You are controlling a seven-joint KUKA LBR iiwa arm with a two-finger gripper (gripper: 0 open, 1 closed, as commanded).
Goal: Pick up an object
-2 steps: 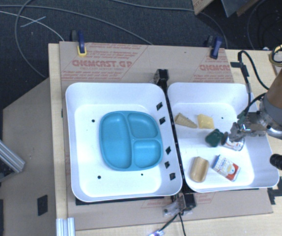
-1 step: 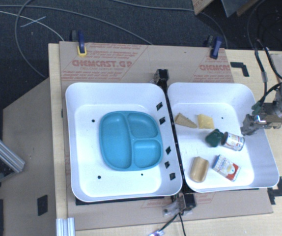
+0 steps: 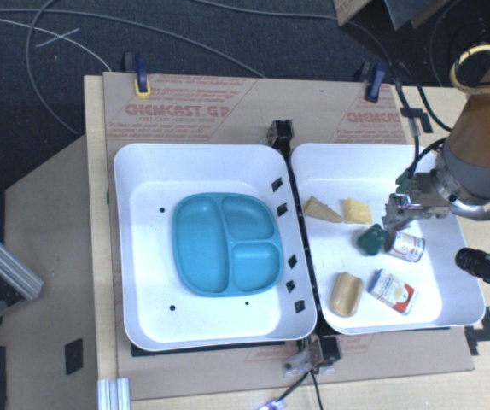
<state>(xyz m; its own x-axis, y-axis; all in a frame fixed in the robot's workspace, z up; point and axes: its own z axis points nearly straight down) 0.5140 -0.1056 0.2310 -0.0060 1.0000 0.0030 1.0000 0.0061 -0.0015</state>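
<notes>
We see the gripper (image 3: 392,222) low in the right bin (image 3: 450,310), coming from the arm (image 3: 482,143) at the right side. Its tip is just above a dark green object (image 3: 370,243), and it seems to touch this object, but the view is too small here, so we cannot tell if it is spread or pressed together. Just right of the green object lies a small can (image 3: 408,247) on its side, almost touching it. Above-left of the green object are two yellow wedge pieces (image 3: 341,210). Below it lie a tan roll (image 3: 346,294) and a red and white packet (image 3: 393,291). Well left of the green object, in the left bin (image 3: 134,229), rests a blue divided plate (image 3: 226,243).

We judge the green object is the target. The risk is the crowding: the can is so close that it may be pushed or caught, and the rounded green object may slip away sideways.
</notes>
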